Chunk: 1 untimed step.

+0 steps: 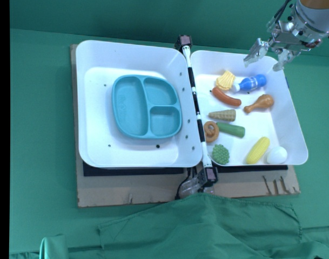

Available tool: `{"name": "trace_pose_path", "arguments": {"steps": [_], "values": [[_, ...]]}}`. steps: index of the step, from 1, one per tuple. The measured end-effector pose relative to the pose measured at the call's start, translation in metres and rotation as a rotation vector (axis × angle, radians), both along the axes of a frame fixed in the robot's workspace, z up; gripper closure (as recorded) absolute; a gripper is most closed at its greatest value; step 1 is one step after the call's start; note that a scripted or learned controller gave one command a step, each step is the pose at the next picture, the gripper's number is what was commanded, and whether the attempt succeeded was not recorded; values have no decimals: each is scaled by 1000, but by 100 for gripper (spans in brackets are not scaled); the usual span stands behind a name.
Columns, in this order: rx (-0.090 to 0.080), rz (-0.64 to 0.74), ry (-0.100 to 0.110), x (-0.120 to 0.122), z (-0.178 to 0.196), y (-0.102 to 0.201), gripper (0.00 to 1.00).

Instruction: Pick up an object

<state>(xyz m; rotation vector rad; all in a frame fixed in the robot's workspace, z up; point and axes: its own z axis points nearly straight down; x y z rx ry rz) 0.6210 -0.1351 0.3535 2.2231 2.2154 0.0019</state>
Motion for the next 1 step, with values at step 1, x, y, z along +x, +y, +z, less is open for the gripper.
{"name": "trace_pose_path", "arguments": {"steps": [1], "values": [[0, 0, 0, 0, 0, 0, 0]]}}
